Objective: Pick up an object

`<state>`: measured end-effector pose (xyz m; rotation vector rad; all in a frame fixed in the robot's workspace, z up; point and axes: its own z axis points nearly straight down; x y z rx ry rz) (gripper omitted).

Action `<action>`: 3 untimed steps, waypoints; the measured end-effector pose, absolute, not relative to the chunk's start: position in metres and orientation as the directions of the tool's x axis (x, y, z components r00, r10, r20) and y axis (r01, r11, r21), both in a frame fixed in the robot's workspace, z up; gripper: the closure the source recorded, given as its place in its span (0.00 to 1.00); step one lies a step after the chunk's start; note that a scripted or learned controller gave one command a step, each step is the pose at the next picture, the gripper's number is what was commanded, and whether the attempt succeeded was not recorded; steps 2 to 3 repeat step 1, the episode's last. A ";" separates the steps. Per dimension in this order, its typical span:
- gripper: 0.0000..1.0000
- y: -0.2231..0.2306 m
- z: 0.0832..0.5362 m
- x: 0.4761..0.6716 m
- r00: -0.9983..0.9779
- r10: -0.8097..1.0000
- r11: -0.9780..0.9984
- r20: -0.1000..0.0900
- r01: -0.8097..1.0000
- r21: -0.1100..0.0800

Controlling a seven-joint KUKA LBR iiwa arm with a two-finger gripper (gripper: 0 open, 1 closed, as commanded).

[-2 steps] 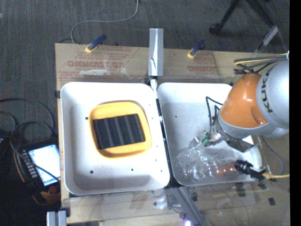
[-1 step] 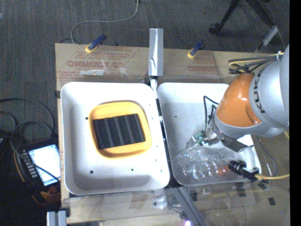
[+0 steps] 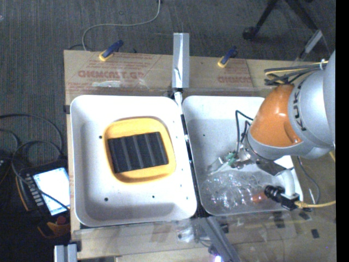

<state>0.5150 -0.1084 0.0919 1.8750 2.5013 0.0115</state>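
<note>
I see the crumpled clear plastic bag (image 3: 235,189) on the right white bin's (image 3: 218,113) floor, directly below my grey-and-orange arm's gripper (image 3: 240,158); its grip state I can't tell.

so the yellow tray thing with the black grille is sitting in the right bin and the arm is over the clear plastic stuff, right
Not quite. The camera view shows the yellow tray with the black grille in the left bin, not the right one. The rest holds: the arm is over the clear plastic in the right bin.
</note>
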 end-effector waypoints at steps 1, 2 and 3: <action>0.00 -0.144 0.211 0.533 -0.185 0.983 0.185 -0.004 0.983 0.000; 0.00 -0.144 0.211 0.533 -0.185 0.983 0.185 -0.004 0.983 0.000; 0.00 -0.144 0.211 0.533 -0.185 0.983 0.185 -0.004 0.983 0.000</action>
